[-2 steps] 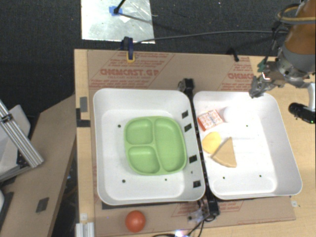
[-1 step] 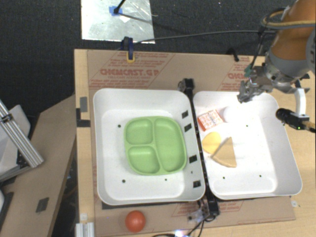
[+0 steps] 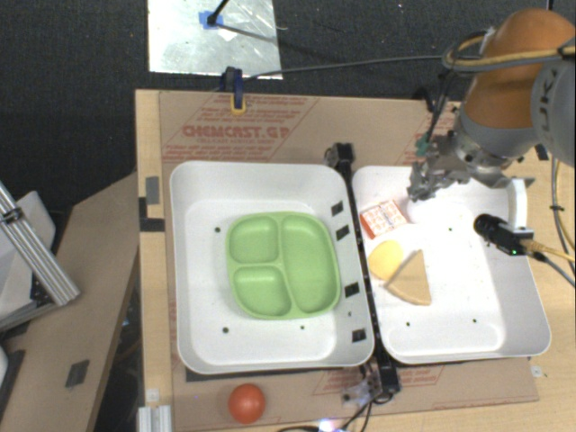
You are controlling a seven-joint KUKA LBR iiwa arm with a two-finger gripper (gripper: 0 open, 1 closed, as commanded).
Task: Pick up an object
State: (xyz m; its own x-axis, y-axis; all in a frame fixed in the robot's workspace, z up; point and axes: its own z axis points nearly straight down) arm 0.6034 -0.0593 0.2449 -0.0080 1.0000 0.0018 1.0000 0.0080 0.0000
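Just left of the gripper (image 3: 423,190) lies the red-and-white packet (image 3: 382,217), apart

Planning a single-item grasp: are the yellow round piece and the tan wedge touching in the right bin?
Touching. The camera view shows the yellow round piece overlapping the tan wedge along its upper left edge, with no white bin floor between them.

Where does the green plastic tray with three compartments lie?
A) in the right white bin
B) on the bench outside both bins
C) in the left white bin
C: the green plastic three-compartment tray rests inside the left white bin, apart from the items in the right one.
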